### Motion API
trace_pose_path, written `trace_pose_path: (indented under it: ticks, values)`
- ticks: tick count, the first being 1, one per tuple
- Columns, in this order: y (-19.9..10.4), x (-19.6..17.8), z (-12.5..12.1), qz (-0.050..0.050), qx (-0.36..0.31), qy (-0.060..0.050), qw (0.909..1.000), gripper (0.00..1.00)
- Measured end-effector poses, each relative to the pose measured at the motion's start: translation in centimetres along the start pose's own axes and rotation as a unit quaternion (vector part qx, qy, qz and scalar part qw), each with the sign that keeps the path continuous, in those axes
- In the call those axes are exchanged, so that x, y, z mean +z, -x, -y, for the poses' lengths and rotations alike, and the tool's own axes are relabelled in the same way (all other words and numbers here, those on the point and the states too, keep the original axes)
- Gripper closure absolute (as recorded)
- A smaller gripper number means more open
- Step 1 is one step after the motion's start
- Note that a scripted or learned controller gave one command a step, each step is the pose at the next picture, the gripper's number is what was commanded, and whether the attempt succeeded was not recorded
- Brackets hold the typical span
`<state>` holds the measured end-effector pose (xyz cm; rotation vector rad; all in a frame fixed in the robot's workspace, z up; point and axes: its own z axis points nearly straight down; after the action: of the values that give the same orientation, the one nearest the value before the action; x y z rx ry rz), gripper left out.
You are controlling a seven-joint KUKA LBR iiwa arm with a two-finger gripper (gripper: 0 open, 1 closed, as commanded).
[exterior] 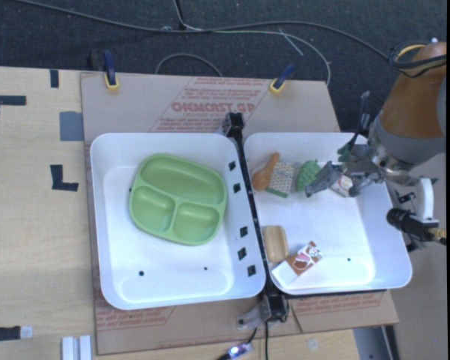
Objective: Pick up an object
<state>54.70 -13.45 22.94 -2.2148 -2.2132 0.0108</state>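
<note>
My gripper (331,180) hangs over the right bin (375,268), near its upper middle, reaching in from the right. Just left of its dark tip lies a green leafy toy (308,172). Beside that are a pale checkered piece (283,177) and an orange carrot-like piece (265,172), all along the bin's far left side. A tan bread-like piece (274,242) and a small brown-and-white packet (304,258) lie near the bin's front left corner. I see nothing held at the gripper.
The left bin (112,276) holds a green divided plate (178,199). A black divider (244,201) runs between the bins. The arm's orange band (414,88) rises at the right edge. Cables lie on the dark floor behind the bench.
</note>
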Motion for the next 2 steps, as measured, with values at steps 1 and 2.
trace_pose_path:
  ticks: [1, 2]
  values:
    - [0.0, -0.5, -0.2, 0.001, -0.001, 0.005, 1.0, 0.0]
    - [0.8, 4.3, 0.1, 0.001, 0.0, 0.003, 1.0, 0.0]
